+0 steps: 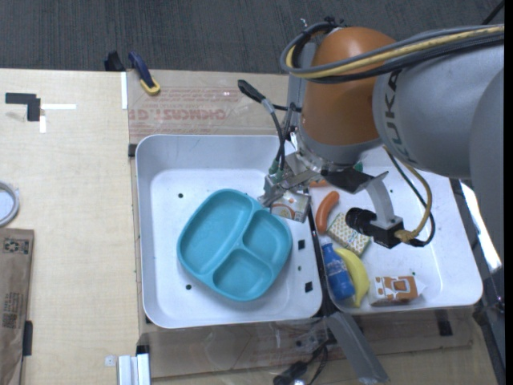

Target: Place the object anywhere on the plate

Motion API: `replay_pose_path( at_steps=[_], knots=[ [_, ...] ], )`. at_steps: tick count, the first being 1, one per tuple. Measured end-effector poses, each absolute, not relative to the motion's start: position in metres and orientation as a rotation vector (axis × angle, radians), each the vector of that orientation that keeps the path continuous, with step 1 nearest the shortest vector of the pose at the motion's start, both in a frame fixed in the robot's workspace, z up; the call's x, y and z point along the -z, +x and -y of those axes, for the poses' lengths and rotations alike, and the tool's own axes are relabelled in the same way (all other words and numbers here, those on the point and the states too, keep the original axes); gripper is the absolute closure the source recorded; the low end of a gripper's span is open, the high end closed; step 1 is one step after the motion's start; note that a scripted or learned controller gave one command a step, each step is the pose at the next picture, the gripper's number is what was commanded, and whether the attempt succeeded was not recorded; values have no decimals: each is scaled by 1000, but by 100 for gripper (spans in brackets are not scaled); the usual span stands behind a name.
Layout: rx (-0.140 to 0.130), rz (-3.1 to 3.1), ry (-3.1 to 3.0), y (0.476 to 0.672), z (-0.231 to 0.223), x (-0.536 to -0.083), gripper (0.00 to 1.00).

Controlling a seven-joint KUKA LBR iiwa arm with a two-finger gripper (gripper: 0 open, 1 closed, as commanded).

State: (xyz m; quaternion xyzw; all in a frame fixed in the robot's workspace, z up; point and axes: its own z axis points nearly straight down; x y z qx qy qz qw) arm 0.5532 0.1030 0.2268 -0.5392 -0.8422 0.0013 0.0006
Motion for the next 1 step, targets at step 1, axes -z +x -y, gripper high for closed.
replay_pose_path(
  at_steps=[1],
  knots=[
    [-4,2644,-1695,553,-103,-227,0]
  ],
)
